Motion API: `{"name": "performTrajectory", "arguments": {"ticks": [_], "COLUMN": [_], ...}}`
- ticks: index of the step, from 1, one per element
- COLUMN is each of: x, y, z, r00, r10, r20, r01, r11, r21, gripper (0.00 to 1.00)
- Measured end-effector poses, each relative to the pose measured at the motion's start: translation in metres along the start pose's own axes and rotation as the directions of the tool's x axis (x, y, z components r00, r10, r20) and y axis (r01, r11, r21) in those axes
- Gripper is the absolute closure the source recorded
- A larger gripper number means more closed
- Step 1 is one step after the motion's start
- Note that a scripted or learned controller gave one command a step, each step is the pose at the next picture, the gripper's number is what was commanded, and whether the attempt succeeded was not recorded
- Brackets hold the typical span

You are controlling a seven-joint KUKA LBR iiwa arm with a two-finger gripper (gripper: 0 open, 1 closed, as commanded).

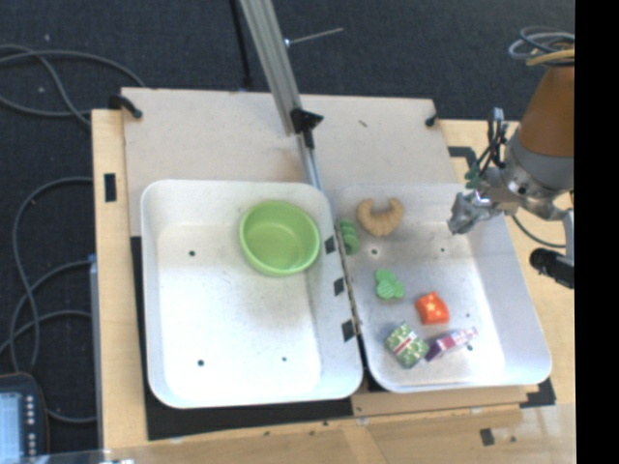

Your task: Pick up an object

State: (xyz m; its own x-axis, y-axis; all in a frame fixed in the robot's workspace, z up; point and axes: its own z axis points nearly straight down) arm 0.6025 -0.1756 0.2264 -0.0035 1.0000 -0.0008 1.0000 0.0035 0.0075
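- Gripper (462,216) hangs over the far right part of the right bin (513,288), near its far right corner.
- It is small and grey here, and I cannot tell how it is set. Nothing shows in it.
- Behind it, the grey arm (542,162) comes in from the right side, with its orange band (551,109) higher up.
- A tan curved toy (380,217), shaped like a croissant, lies near the far edge of the right bin. It is well to the left of the gripper and apart from it.
- A small green piece (348,237) sits at the left edge of the right bin, just beside the tan toy.
- Another green toy (389,285) lies near the middle of the right bin.
- An orange-red block (431,308) lies just to the right of that green toy and a bit nearer to the front.
- A green and white checked block (405,344) sits close to the front edge of the right bin.
- A small pink and purple thing (451,342) lies just beside the checked block, on its right.
- A green bowl (280,238) stands upright in the left bin (193,356), near its far right corner.
- Both bins sit side by side on the bench (213,133), with their inner edges touching.
- A long grey metal bar (271,46) slants down from the far side of the bench to the spot where the two bins meet.
- Thin cables (39,75) lie on the dark floor to the left of the bench.
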Motion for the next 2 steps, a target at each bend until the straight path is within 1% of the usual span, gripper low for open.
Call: {"name": "performTrajectory", "arguments": {"ticks": [2], "x": [0.117], "y": [0.024], "z": [-0.019], "r00": [1.0], "r10": [-0.006], "r20": [-0.003], "r01": [0.006], "r11": [1.0], "r21": [0.005], "gripper": [1.0]}}
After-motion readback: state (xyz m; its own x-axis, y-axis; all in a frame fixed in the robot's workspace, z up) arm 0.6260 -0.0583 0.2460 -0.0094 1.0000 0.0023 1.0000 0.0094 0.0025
